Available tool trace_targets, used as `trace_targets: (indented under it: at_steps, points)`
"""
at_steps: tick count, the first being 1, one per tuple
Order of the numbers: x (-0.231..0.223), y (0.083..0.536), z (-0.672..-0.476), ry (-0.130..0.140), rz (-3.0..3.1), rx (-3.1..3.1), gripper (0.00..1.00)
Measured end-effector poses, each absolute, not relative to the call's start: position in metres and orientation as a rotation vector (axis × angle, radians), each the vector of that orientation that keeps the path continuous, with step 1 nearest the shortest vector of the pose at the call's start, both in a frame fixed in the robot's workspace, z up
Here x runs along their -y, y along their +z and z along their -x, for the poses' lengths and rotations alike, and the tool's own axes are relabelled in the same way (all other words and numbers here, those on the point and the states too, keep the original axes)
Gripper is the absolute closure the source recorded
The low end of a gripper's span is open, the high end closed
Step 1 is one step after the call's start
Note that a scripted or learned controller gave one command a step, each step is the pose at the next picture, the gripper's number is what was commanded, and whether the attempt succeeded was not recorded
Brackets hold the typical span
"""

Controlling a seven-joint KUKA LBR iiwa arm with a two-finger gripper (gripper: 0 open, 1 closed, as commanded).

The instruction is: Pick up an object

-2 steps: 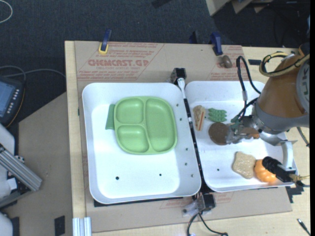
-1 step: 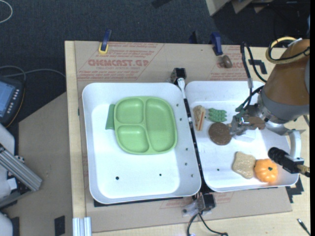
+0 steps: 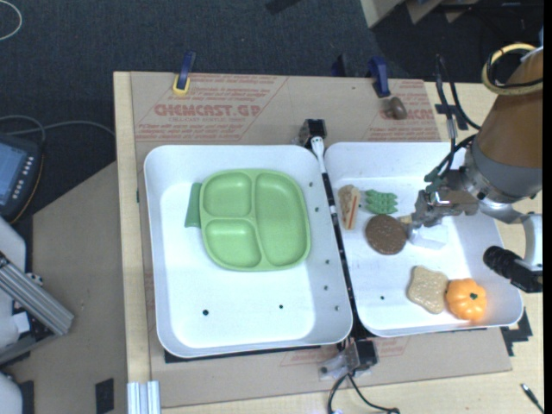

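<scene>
The gripper (image 3: 423, 216), right of centre beside the patty (image 3: 385, 235), should be centred first; its state cannot be told.

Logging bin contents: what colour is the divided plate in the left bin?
Light green; the divided plate shows plainly in the camera view.
</scene>
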State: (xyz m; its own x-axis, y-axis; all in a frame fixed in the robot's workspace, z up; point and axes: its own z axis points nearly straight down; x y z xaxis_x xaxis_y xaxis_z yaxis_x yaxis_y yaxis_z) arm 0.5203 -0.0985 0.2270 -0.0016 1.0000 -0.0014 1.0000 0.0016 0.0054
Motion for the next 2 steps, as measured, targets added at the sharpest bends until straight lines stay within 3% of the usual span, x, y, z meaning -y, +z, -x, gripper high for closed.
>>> trace_targets:
  at_steps: [2]
  points:
    - [0.003,0.228,-0.504,0.003,-2.216,-2.227,1.00]
